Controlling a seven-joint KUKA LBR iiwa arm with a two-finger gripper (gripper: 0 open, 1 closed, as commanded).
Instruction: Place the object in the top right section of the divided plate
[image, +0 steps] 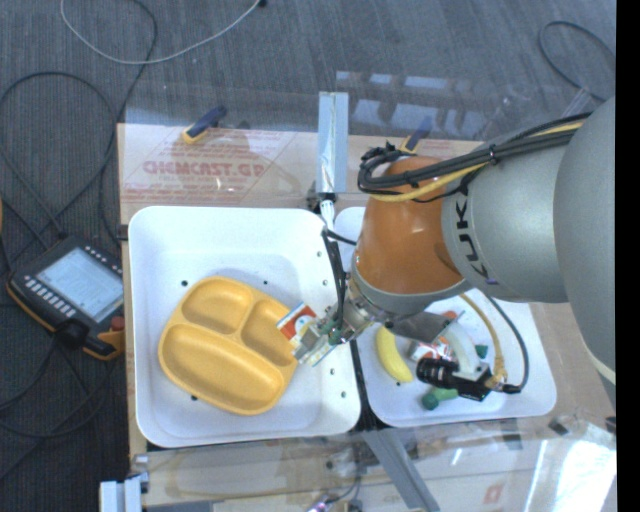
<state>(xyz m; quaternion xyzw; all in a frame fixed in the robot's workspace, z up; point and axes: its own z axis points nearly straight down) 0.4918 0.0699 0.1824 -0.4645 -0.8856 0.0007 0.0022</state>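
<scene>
The arm (520, 230) reaches in from the right and bends down over the wall between the two bins. Its orange band (400, 235) hangs above the right bin's near-left part. The gripper (318, 340) is low in the left bin (200, 240), just beside the right rim of the yellow plate (215, 372). Whether the gripper is open or closed I cannot tell, because the tip is small and partly mixed with other shapes.

A small orange and white object (293, 320) is at the right edge of the plate, touching or very close to the gripper tip. It seems to sit at the rim of the plate's right section, but I cannot tell if it rests inside the section, on the rim, or is held.

The plate lies tilted in the left bin and has three sections, one big and two smaller.

In the right bin (525, 375) a banana (394, 356) lies near the left wall, and a green thing (433, 400) lies near the front. Some white and red things lie under the arm, too small to name.

On the floor at the left there is a handheld controller (68, 290) with a screen.
</scene>
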